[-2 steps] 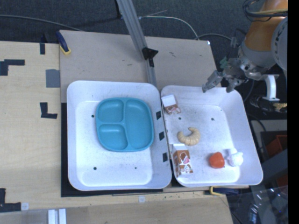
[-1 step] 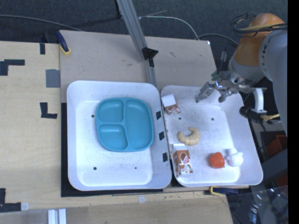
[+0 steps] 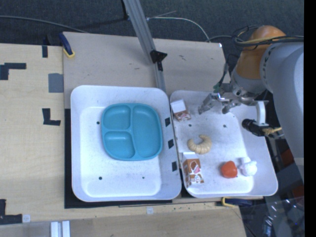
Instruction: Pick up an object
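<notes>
Reaching in from the right, the grey arm [image 3: 276,68] hangs over the right bin's [image 3: 261,181] far edge, its gripper [image 3: 216,104] spread apart with nothing between the fingers. A blue divided plate [image 3: 132,131] sits in the left bin [image 3: 84,181]. The right bin has a croissant [image 3: 199,144] at its middle, a carton [image 3: 193,171], a tomato [image 3: 228,169], a small box [image 3: 179,109] and a white lump [image 3: 248,167].

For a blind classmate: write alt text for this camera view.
A grey robot arm's two-finger gripper hovers open above the right white bin, which holds a croissant, red tomato and two small cartons. The left white bin holds a blue divided plate.
</notes>
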`<state>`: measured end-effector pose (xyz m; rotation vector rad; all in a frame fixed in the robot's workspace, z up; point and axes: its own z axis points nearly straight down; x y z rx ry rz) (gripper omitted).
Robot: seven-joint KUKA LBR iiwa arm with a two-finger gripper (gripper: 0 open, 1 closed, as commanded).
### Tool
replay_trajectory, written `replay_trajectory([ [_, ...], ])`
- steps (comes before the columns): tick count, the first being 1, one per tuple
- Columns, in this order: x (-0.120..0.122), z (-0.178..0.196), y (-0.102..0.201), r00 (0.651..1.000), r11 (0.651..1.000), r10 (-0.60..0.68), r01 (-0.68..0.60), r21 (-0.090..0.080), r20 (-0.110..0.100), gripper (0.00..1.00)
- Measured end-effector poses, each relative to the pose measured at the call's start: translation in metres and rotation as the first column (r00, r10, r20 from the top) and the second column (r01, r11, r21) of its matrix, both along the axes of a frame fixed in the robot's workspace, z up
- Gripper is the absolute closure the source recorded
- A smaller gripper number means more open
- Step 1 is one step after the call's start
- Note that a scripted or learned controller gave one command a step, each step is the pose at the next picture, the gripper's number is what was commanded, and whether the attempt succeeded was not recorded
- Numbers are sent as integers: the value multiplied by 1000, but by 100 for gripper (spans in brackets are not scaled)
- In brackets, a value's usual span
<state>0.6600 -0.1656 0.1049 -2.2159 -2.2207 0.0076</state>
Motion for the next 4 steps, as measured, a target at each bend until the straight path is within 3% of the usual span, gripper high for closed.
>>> replay_trajectory([
  [1, 2, 14, 0, 1000, 1000, 1, -1, -1, 5, 100],
  [4, 15, 186, 2, 1000, 1000, 0, 0, -1, 12, 100],
])
